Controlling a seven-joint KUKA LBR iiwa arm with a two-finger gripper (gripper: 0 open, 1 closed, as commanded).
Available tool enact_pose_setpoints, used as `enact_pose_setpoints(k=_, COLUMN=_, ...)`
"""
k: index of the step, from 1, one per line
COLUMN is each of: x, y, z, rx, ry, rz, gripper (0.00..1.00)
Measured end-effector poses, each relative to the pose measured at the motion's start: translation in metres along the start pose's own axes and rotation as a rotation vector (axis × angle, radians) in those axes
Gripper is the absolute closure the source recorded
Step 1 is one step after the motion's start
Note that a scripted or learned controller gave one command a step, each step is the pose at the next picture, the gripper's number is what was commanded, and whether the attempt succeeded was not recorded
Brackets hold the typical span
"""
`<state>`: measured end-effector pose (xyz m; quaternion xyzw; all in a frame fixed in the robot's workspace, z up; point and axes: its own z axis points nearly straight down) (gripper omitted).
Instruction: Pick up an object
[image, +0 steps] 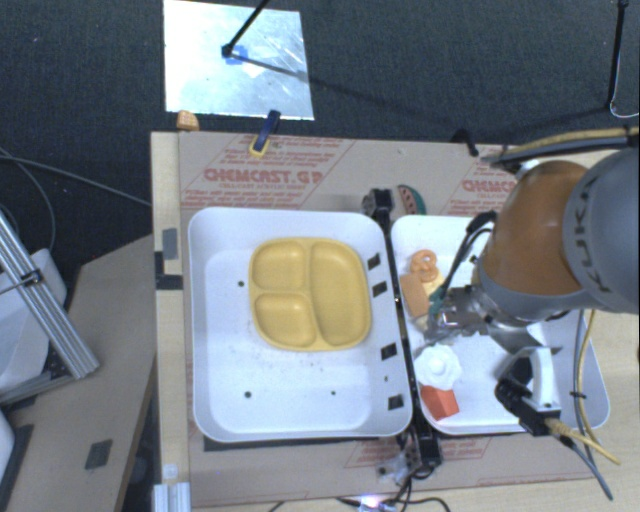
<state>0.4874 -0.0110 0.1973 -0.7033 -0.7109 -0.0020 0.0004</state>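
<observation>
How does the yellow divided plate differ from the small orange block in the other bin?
The yellow plate is large, flat and divided into compartments; the orange block is small and solid. The plate lies in the left bin, the block in the right bin among other items.

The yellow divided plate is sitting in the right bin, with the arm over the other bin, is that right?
Not quite. The camera view shows the yellow divided plate lying in the left bin, not the right one. The arm is indeed over the other bin, the right bin, where the small items lie.
</observation>
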Motion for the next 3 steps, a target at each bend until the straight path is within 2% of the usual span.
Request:
enact_pose_setpoints(k=1, x=0.069, y=0.000, z=0.014, rx=0.003, ry=0.000, rz=-0.001, gripper=1.00)
enact_pose_setpoints(k=2, x=0.093, y=0.095, z=-0.026, rx=-0.011, ry=-0.002, rz=0.003, gripper=1.00)
enact_pose_setpoints(k=3, x=0.091, y=0.091, z=-0.023, rx=0.001, ry=-0.004, rz=0.006, gripper=0.00)
